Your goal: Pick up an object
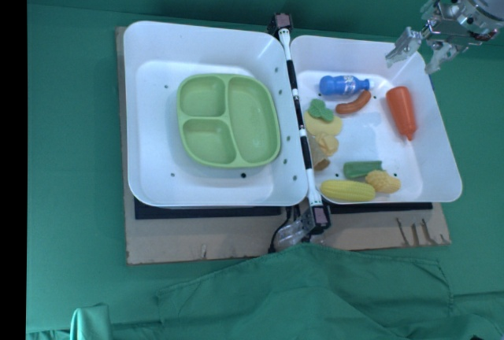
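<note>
Camera view, looking down on a green-draped surface (71, 134) bearing two shallow white bins side by side.

Left bin (150, 55): one light green divided plate (228, 120) with three compartments, lying flat near the middle.

Right bin (429, 173): toy food items.
- Blue bottle (342, 84), on its side, toward the far edge.
- Brown sausage (353, 103), just beside the bottle on its near side.
- Orange carrot (402, 111), lying lengthwise toward the right wall, apart from the rest.
- Yellow piece with a green leafy top (322, 120), next to the divider between bins.
- Small tan piece (326, 145), directly below it.
- Green pod-like piece (362, 169), toward the near edge.
- Yellow banana-shaped piece (347, 190), along the near wall.
- Corn cob (383, 182), touching the banana's right end.

Arm: enters at upper right, orange band at the frame's corner. Jaws (419, 49) spread wide apart, holding nothing, raised over the far right corner of the right bin, above and beyond the carrot
</note>
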Available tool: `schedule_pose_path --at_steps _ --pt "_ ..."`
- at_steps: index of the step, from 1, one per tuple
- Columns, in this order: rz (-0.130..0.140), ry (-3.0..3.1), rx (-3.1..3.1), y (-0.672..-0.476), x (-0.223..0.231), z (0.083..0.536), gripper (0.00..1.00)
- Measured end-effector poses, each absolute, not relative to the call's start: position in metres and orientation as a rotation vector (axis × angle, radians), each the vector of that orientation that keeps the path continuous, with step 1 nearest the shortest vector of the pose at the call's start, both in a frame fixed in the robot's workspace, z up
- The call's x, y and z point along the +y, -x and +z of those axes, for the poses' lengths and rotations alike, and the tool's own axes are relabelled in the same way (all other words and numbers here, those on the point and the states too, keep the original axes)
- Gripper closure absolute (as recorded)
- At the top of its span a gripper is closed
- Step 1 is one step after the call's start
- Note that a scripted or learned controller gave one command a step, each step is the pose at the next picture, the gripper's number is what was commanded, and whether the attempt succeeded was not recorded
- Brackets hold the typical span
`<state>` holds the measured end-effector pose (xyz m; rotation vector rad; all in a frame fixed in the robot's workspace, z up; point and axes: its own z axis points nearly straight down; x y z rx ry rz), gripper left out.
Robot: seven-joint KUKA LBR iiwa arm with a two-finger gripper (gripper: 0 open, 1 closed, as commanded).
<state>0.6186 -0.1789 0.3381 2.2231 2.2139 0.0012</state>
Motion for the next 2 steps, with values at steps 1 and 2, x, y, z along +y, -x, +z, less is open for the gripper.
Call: schedule_pose_path --at_steps 1,2 --pt "-0.006 -2.231 2.220 -0.564 -0.152 0.258 0.00" --pt "0.006 -2.218 2.213 -0.592 -0.162 0.278 0.00"
